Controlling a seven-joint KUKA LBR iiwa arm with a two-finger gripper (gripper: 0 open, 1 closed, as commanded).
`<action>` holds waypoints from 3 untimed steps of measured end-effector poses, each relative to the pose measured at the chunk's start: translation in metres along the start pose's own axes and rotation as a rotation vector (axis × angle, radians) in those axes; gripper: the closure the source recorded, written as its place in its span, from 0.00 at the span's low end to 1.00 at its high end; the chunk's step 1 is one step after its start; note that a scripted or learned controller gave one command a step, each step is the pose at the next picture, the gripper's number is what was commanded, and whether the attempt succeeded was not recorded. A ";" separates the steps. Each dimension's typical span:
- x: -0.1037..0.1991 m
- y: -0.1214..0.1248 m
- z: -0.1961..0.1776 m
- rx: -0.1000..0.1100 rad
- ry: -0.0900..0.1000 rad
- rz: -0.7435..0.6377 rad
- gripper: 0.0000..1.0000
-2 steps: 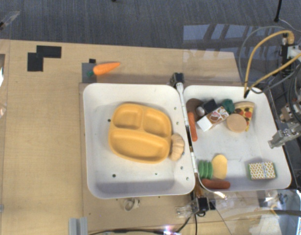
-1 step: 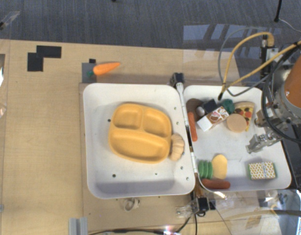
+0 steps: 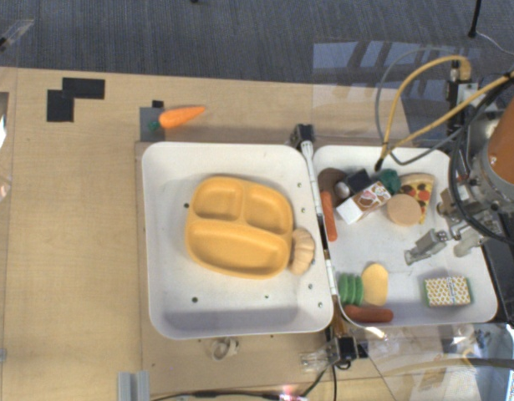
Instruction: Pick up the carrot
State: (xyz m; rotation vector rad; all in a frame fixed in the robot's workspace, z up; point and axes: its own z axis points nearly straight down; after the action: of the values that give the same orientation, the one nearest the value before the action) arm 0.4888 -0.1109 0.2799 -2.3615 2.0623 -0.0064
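Nearest me a sausage (image 3: 369, 313) in the right bin (image 3: 482, 307), my gripper (image 3: 430, 246) above it, fingers apart, holding nothing, carrot (image 3: 180, 117) far left on the bench (image 3: 64, 224).

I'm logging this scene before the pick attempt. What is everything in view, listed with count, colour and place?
carrot: 1, orange, on the bench beyond the left bin
divided plate: 1, yellow, in the left bin
bread roll: 1, beige, at the plate's right edge
toy foods: several, mixed colours, in the right bin
patterned box: 1, green-white, right bin's near right corner
gripper: 1, grey, over the right bin, nothing seen between its fingers
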 end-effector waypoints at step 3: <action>-0.244 -0.069 0.050 0.013 -0.012 0.015 0.00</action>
State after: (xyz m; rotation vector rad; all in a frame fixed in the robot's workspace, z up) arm 0.5243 0.1398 0.2308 -2.3330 2.0678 -0.0052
